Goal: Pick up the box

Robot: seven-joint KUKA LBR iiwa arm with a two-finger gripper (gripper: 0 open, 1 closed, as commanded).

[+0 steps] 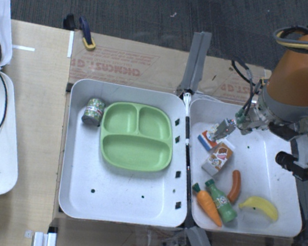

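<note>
The box (pixel 218 158) is a small white and orange carton. It lies in the right bin (pixel 277 227), left of the bin's middle. A flat red, white and blue packet (pixel 208 140) touches its upper left corner. My gripper (pixel 227 127) hangs just above and behind the box, reaching in from the right under the arm's orange band (pixel 301 68). Nothing shows in its grasp.
In the right bin, a sausage (pixel 235 185), a banana (pixel 261 207), a green bottle (pixel 221 202) and a carrot (pixel 208 208) lie in front of the box. The left bin (pixel 73 188) holds a green divided plate (pixel 137 136) and a small can (pixel 93 111).
</note>
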